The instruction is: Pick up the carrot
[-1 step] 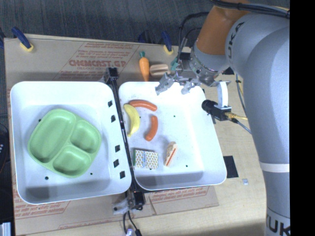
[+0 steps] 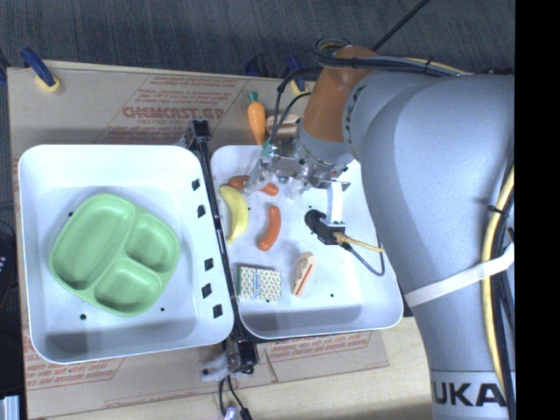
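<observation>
From above, the counter [image 2: 157,103] carries two shallow white bins: the left bin [image 2: 35,261] holds a green divided plate [image 2: 114,252], and the right bin [image 2: 372,309] holds a banana [image 2: 234,210], a sausage [image 2: 270,227], a sandwich wedge [image 2: 303,273], a patterned packet [image 2: 259,283] and a small reddish piece [image 2: 238,183] near its upper left corner. The carrot [image 2: 255,121] lies outside both bins, on the cardboard just beyond the upper rim of the right bin, orange body pointing toward the bin and green top away from it. The gripper [image 2: 278,171] hangs over the upper part of the right bin, near the carrot but apart from it; whether its fingers are spread or closed I cannot tell, since the wrist hardware covers them, and nothing is seen between them. The carrot looks like a toy: probably light, stiff and smooth, so it may slip or roll. The best hold is likely across the thick middle of the body, jaws square to its length, not on the narrow tip or leafy end.
</observation>
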Motion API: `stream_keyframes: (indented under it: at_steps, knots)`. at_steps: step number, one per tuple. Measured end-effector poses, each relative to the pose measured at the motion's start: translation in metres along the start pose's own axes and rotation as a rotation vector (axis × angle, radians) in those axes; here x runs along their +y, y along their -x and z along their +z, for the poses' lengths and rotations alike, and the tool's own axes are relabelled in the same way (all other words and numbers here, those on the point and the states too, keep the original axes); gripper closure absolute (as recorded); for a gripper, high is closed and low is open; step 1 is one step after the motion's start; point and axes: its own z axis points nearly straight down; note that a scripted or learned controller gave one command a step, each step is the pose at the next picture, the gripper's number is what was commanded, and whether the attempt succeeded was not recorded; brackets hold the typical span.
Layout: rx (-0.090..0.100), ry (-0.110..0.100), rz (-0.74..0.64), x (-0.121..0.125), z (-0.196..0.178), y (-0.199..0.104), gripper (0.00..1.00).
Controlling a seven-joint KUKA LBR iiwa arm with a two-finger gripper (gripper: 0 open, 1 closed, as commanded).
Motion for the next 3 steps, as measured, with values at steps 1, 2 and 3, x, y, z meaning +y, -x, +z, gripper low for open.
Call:
stream_keyframes:
  at_steps: [1, 2, 3]
  knots:
    - [0.000, 0.005, 0.077, -0.006, -0.102, -0.045, 0.00]
    - [0.000, 0.000, 0.071, -0.006, -0.112, -0.045, 1.00]
    - [0.000, 0.005, 0.126, -0.010, -0.151, -0.072, 1.00]
